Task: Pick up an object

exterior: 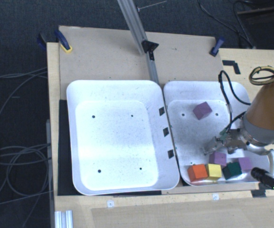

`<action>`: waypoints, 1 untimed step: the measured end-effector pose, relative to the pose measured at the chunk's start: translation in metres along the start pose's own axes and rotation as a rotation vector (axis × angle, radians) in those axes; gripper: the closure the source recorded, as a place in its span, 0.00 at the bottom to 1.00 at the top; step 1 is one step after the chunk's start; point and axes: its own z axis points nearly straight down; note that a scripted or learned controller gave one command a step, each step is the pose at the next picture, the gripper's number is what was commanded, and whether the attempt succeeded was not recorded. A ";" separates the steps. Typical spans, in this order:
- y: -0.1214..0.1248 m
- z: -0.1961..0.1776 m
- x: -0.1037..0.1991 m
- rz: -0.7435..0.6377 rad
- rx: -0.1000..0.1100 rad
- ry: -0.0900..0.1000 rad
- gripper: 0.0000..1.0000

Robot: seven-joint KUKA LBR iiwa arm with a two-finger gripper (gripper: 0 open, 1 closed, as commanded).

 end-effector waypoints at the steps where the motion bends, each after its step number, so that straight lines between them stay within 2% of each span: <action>1: 0.003 -0.015 0.000 -0.001 -0.010 -0.003 1.00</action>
